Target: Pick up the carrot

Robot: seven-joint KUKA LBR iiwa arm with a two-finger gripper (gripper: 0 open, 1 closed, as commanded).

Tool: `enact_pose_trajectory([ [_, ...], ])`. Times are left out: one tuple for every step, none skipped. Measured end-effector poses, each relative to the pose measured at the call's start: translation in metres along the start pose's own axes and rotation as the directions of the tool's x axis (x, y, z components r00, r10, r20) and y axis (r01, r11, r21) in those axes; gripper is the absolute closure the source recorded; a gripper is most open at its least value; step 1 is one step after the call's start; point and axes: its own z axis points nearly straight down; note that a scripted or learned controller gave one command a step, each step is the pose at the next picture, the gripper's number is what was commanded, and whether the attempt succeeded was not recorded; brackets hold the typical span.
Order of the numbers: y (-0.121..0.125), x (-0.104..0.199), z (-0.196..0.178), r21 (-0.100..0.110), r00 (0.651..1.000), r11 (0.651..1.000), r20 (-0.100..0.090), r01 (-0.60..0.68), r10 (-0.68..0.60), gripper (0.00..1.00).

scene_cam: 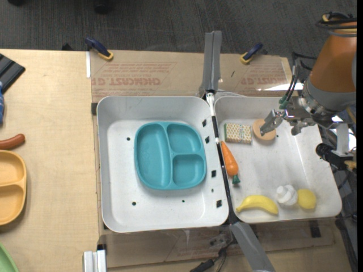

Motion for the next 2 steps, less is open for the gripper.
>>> enact_pose_trajectory([
  [-0.0494, -0.0181, -0.2211, -0.003, 0.984, 0.984, 0.002, -0.181, 0.181, 0.00],
  [-0.0481, -0.0180, -0.2292, -0.001, 0.984, 0.984, 0.005, -0.177, 0.177, 1.00],
])
